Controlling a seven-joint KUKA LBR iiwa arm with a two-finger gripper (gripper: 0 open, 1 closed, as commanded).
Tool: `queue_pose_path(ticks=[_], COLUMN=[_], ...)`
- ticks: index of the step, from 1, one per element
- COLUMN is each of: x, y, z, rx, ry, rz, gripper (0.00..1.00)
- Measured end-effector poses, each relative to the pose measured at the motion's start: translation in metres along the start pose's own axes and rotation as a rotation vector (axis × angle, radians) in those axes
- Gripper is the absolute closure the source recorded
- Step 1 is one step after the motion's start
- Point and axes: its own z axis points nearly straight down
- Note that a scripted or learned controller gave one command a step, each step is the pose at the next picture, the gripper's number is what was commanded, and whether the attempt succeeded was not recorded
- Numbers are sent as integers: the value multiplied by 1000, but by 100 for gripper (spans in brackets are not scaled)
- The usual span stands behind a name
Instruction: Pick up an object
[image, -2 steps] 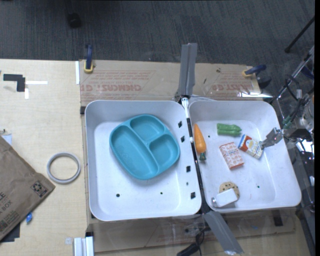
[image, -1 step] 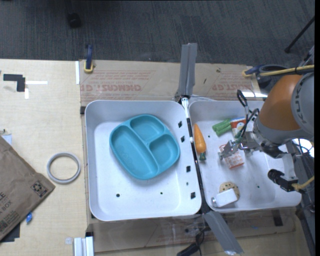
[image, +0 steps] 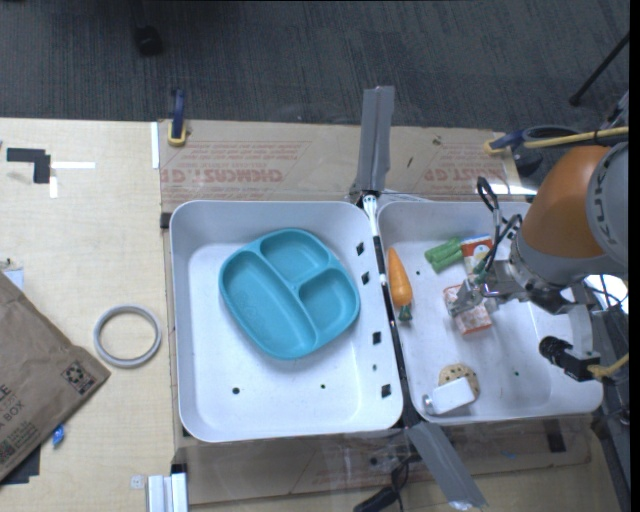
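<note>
**Gripper low in right bin, over small packet**

Setup: two white bins on the bench. Left bin (image: 200, 380) carries a blue divided plate (image: 290, 292). Right bin (image: 520, 395) carries the loose items.

Gripper (image: 478, 292) is down in the middle of the right bin, arm coming in from the right. Directly under and just left of its tip lies a small packet (image: 468, 308), clear wrap with red and white print. Packet and tip overlap in this view; contact cannot be confirmed. Whether the fingers are spread or closed cannot be told: the tip is dark, small, and merges with the packet. No item is seen held between them.

Key relation: the packet is the nearest thing, essentially beneath the tip, slightly toward the left and near side. Its long axis appears to run roughly near-to-far, though the crumpled outline makes this uncertain.

Other candidates, all farther:
- carrot (image: 399, 280), orange, long axis near-to-far, lying against the left wall of the right bin, left of the gripper.
- green piece (image: 443, 252), elongated, tilted, beyond and left of the tip, near the far wall.
- cookie (image: 459, 378) and a white block (image: 450, 399) touching it, at the near left corner, well apart from the gripper.

Judgement: packet is the likely target; a straight descent and close would suit. Risk: the thin, slippery wrap may slide out.
</note>
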Motion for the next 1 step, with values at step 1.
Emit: queue_pose_path(ticks=[1], x=[61], y=[61], z=[-92], rx=[-1], ry=[-1], rz=[62], gripper=[100])
